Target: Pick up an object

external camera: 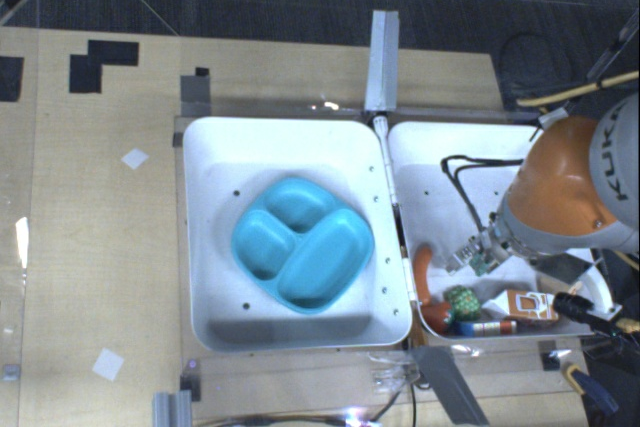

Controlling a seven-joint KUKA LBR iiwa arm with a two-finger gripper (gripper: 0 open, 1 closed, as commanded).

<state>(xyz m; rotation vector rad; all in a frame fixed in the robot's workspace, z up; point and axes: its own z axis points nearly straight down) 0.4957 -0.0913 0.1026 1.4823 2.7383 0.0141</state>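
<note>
Hand (pixel 478 255) grip unclear, above orange bottle (pixel 527 306), its label unreadable, right bin (pixel 430 155)

A bright blue sectioned tray (pixel 302 243) lies in the left white bin (pixel 210 215). Beside that tray, the right white bin (pixel 420 165) holds red-orange (pixel 423 273) and green (pixel 462 300) objects.

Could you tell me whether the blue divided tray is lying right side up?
Right side up: the blue tray shows its three hollow compartments facing upward.

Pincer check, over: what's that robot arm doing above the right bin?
Pincer low in right bin, grip unclear. Orange sausage toy, green toy and bottle lie loose at the bin's near edge. Blue tray in left bin, apart.
</note>
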